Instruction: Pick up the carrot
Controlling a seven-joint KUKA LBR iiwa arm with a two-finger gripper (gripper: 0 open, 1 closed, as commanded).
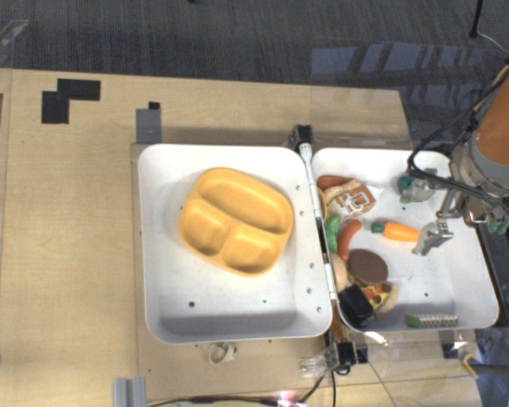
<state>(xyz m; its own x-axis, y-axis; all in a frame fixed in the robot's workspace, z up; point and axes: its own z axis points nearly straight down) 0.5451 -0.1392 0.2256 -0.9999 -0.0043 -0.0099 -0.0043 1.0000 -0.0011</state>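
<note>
Orange carrot [396, 232] lies untouched on the floor of the right bin [471, 291], just beside the gripper [430, 238], whose state I cannot tell, so picking remains.

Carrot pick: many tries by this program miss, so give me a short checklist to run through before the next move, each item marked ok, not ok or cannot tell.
1. Carrot in view in the right bin, lying flat: ok.
2. Bare floor around the carrot; the sausage lies apart on its left: ok.
3. Hand close to the carrot, at its right end: ok.
4. Carrot between the fingers: not ok, it lies beside them.
5. Hand centred over the carrot: not ok, offset to the right.
6. Fingers apart enough to straddle it: cannot tell.
</note>
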